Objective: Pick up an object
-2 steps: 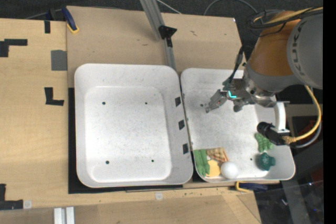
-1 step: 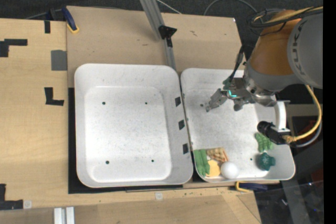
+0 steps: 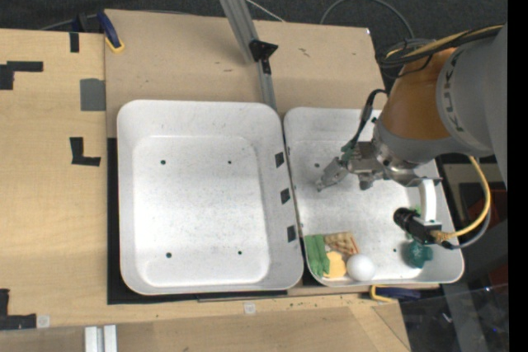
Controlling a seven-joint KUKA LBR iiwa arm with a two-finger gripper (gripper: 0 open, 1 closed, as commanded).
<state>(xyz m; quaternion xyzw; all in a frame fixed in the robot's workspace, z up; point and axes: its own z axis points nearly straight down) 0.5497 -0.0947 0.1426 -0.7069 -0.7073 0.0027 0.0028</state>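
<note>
Nearest the camera, along the front edge of the right-hand shallow white bin [image 3: 330, 124], lie a small white ball [image 3: 360, 267], a green-and-yellow block [image 3: 325, 258] and a tan patterned piece [image 3: 341, 242]; a teal lump [image 3: 417, 253] sits to their right. My claw [image 3: 344, 173] hangs above mid-bin, fingers spread, gripping nothing.

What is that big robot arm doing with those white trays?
The robot arm is trying to pick something up. Its gripper hangs over the right bin, with nothing between its fingers. The toys sit along that bin's near edge: a white ball, a green and yellow bundle and a teal thing in the corner.
</note>
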